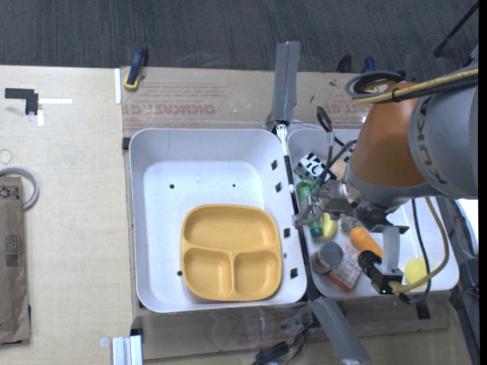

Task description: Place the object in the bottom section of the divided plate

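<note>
- Set toward the near right corner of the left bin [152, 204]: a yellow divided plate [230, 251], two small sections on its near side, one wide section on its far side.
- Well to the left of the plate, off the bins, on the bench: a brown paper bag [11, 257].
- To the right of the plate, across the two bin walls, in the right bin [449, 276]: a clutter of loose items, among them a round brown can [329, 257] touching a red-orange packet [346, 274].
- Farther right of the plate, near the right bin's outer wall: a yellow lump [416, 270].
- Just beyond the can, still right of the plate: an orange piece [365, 240] and a small yellow piece [329, 225].
- Level with the plate's far half, just past the bin walls: the claw [310, 217], low in the right bin, beside the small yellow piece and a green bottle [304, 192]; cannot tell whether spread or pressed together, nor whether anything is pinched.
- Above and right of the claw: the grey arm [388, 154] with its orange band, covering much of the right bin.
- Beyond the plate, past the left bin's far wall: a printed cardboard sheet [198, 101], with a blue and yellow tool [137, 68] at its far left corner.
</note>
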